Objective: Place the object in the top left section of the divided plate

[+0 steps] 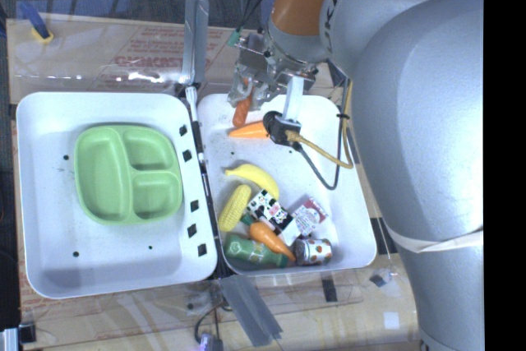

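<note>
- The end effector (246,94) hangs low over the far left corner of the right bin (355,201); a small orange piece (241,112) sits right at its tip, but from here I cannot tell whether the thing is gripped or how wide the end effector stands
- Just beside that piece lies a carrot (249,131), its point toward the left; a black fitting with a tan cable (325,158) reaches down next to it
- Nearer in the same bin: a banana (254,176), a corn cob (234,207) touching it, a black-and-white carton (270,211), a second carrot (270,239), a green bottle (253,254), a small can (313,251) and a red-and-white packet (309,217), all crowded together
- The left bin (49,201) holds a green divided plate (129,174), well apart from the end effector; its sections show nothing but green
- Both bins rest on the desk (99,53)
</note>
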Tool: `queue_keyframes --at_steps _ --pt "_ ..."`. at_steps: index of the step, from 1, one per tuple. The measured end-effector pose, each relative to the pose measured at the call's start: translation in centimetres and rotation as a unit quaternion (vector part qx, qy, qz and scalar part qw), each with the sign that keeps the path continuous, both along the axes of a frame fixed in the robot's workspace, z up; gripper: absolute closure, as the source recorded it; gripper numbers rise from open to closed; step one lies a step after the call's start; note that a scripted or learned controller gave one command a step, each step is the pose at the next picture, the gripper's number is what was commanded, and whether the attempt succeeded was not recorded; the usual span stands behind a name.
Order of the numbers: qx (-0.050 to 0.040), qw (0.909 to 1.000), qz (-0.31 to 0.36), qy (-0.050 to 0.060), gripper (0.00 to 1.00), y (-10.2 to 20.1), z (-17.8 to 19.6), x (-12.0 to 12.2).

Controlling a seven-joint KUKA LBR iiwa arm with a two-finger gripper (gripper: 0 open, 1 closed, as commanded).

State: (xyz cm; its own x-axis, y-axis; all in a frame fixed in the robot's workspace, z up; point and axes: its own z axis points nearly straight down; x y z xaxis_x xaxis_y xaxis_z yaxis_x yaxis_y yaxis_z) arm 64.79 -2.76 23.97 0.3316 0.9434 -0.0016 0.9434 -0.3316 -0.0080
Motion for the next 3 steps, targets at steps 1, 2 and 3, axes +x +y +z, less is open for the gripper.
queue_keyframes --at_steps 1,2,3 --pt "-0.0005 0.9933 0.116 -0.004 1.00 -2.7 6.6 -0.4" --pt "0.0001 0.9916 0.130 -0.001 1.00 5.0 4.2 0.8" --pt "0.0000 0.9916 0.129 -0.001 0.00 5.0 4.2 0.8"
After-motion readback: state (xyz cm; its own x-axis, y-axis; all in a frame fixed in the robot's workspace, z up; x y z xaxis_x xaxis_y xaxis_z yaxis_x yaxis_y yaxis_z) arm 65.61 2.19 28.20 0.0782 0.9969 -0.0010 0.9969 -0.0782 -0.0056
